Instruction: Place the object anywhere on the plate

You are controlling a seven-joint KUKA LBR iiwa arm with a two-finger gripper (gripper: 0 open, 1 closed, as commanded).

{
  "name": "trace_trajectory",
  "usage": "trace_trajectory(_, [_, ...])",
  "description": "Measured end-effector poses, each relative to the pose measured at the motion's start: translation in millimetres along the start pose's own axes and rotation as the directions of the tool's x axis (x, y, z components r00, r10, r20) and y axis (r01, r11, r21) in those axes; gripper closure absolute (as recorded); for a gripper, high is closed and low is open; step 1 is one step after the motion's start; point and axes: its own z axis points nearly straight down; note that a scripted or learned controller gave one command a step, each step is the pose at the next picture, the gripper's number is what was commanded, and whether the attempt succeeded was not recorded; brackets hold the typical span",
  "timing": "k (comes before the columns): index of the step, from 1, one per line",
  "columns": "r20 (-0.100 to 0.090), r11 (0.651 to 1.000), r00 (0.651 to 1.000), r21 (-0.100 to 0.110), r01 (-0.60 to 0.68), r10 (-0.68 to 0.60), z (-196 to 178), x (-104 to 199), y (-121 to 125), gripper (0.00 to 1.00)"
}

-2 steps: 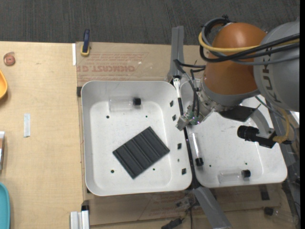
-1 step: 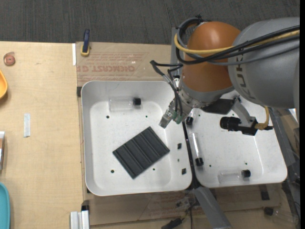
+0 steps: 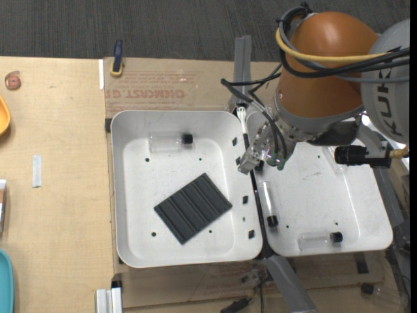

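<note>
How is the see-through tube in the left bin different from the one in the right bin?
The left bin's tube lies near the far wall of the left bin, while the right bin's tube lies near the near edge of the right bin. The left one sits far from the ribbed dark plate in its bin. Both lie flat, are clear, and have a black cap on the right end.

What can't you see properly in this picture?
- Gripper: small and tangled in cables in the camera view; whether it grips anything is unclear.
- Right bin: its top is hidden by the arm.
- Small clear objects in both bins: too small to identify.
</note>
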Motion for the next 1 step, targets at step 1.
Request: trace_trajectory(1, [0.001, 0.983, 0.983, -0.001, 0.184, -0.184, -48.8, 40.9, -1.5, 1.0])
